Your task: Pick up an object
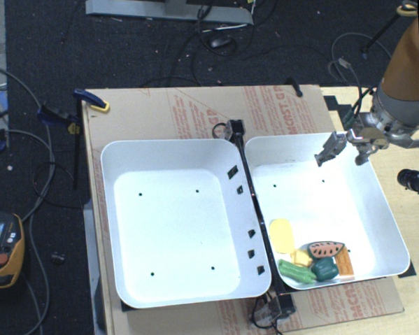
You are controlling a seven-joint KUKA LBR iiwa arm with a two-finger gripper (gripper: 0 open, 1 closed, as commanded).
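Two white bins | cardboard bench | dark cabled floor | end effector released

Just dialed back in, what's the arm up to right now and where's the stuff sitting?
The gripper hangs over the far right edge of the right bin, fingers spread, with nothing between them. The toys are bunched at that bin's near edge: a pale yellow piece, a watermelon slice, a green piece, a teal piece and an orange piece. None is picked up yet. The left bin sits alongside.

arm cut off at right edge
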